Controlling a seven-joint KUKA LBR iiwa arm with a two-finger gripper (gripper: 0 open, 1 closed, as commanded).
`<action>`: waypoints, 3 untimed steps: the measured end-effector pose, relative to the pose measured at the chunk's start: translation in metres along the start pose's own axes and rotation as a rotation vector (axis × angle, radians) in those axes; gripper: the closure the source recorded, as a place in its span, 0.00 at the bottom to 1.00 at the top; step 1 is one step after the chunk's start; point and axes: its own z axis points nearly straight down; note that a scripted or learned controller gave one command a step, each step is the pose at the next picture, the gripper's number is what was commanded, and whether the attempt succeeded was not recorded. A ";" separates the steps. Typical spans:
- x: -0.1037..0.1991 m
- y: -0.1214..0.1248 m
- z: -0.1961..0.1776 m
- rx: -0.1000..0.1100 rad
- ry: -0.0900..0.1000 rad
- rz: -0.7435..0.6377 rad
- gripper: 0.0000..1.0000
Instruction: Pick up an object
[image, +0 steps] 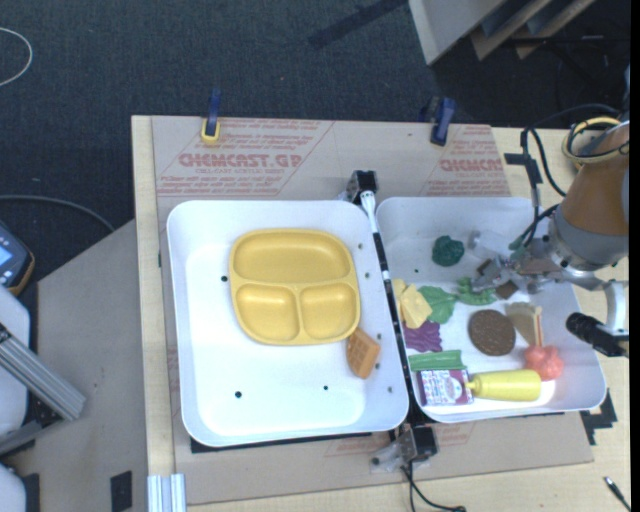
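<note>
Though lowered to the far side of the right bin (585, 395), holds nothing that can be made out. Claw (508, 272) low over the clutter, just beside a green leafy piece (478, 292) and touching or nearly touching small brown bits under it; cannot tell whether wide or narrow, since too small and too tangled with the items below.

Nothing raised clear of the bin floor, so pick judged not yet done. At best at the reaching or closing stage.

Candidates all lying flat in the right bin: dark green lump (448, 250) left of the claw, brown round patty (491, 332) nearer the camera, tan wedge (525, 322) beside it, pink piece (543, 362), yellow bottle (510, 385) along the near wall, small carton (441, 386) touching its end, purple bunch (425, 337) and yellow slice (411, 305) by the left wall.

Left bin (200, 400) well apart from the claw, with a yellow divided plate (295, 283) and a brown cracker-like piece (363, 353).

Left to do: close on one item, most likely the leafy piece or the brown bits, then lift it free.
</note>
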 end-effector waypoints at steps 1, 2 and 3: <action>0.001 0.004 -0.015 -0.012 -0.001 -0.001 1.00; 0.003 0.003 -0.079 -0.005 -0.004 -0.001 1.00; 0.002 0.005 -0.133 -0.007 -0.005 -0.002 1.00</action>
